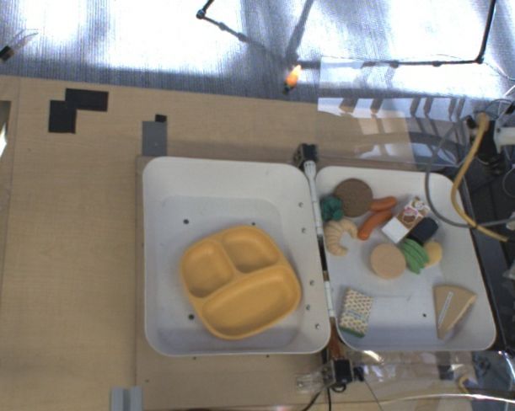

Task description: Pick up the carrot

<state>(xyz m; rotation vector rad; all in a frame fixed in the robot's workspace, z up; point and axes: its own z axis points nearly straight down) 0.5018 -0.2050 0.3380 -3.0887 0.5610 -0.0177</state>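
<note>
Orange toy carrot [374, 224]: lies flat in the right white bin [402, 335], in the far half, a bit left of the bin's middle. Long axis runs diagonal, from near-left to far-right in the camera view. Which end is the tip I cannot tell, it is too small.

Touching it on the far side, almost parallel: a shorter red-orange sausage-shaped piece [383, 203]. Just beyond that, a brown round flat disc [353, 196]. Left of the carrot, a dark green leafy toy [331, 209], and just beside its near-left end a cream curled pastry-like piece [339, 237]. At its far-right end, a small white block [395, 230], with a white and red printed box [414, 213] and a black block [424, 229] close behind. Nearer the camera, a tan round flat disc [387, 261], with a green ridged toy [413, 256] and a yellow rounded piece [433, 252] to its right.

Well apart, at the bin's near side: a patterned square packet [356, 312] and a tan wedge [452, 308].

My pincer: spread or pressed together, I cannot tell, nor how the carrot lies relative to it.

Left white bin [155, 239] holds a yellow three-compartment plastic plate [240, 282].
</note>
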